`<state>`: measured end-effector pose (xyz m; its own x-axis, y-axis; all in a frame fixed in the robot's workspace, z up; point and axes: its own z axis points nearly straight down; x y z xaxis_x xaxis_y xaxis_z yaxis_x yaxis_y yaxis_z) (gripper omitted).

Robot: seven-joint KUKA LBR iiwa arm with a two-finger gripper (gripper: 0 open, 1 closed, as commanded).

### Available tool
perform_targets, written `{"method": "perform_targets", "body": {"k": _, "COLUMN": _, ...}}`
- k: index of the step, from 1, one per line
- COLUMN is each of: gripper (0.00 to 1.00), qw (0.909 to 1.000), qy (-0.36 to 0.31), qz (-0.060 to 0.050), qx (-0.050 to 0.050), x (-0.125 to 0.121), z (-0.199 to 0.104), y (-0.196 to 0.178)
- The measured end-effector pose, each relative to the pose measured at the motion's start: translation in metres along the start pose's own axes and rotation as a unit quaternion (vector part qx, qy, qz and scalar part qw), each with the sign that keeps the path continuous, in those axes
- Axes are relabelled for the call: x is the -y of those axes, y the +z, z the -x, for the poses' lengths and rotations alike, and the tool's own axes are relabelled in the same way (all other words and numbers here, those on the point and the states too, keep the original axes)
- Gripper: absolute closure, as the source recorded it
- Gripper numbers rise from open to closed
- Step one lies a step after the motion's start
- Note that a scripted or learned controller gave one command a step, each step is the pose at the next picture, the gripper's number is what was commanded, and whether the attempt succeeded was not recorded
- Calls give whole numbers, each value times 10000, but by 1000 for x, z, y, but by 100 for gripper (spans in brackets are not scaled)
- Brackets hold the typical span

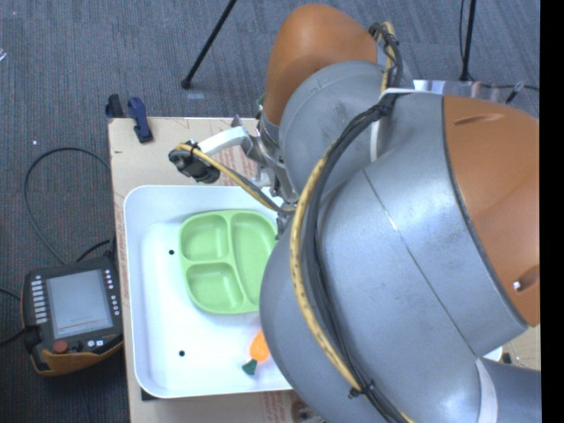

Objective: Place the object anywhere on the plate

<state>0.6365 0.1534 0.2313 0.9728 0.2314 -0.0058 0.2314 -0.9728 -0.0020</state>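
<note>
The arm [397, 263] enters from the right and takes up most of the frame: a broad grey housing with an orange cap at the right, a second orange dome [308, 47] at top centre, and a black-and-yellow cable bundle [308, 263] looping down its flank. It leans over the right portion of the white bin [145, 271], covering that side and everything beyond it. The wrist end, with white and metal fittings and a black knob [196, 163], points left over the bin's upper rim. The gripper itself is masked by the arm's bulk — whether its pincer is wide, narrow or holding anything, I cannot tell.

Count of items:
- One white bin visible, shallow, resting on a cardboard-coloured bench top [119, 148].
- One green plate [225, 258], three compartments, lying flat in the bin's middle, its right edge passing under the arm. All visible compartments hold nothing.
- One toy carrot [257, 352] — orange with a green tip, the task's object as far as can be judged. It lies on the bin floor near the lower rim, below the plate and apart from it, partly tucked against the arm's outline.
- One blue clamp [139, 118] at the bench's upper left corner.
- One teach pendant [75, 315] on the carpet, left of the bench, its cable curling above it.
- Two tripod stands on the carpet at the top of the view, one at centre [216, 33], one at right [467, 25].
</note>
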Motion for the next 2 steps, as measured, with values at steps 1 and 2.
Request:
{"method": "perform_targets", "body": {"k": 1, "gripper": 0, "qw": 10000, "qy": 0, "qz": 0, "qx": 0, "x": 0, "z": 0, "y": 0}}
{"method": "perform_targets", "body": {"k": 2, "gripper": 0, "qw": 10000, "qy": 0, "qz": 0, "qx": 0, "x": 0, "z": 0, "y": 0}}
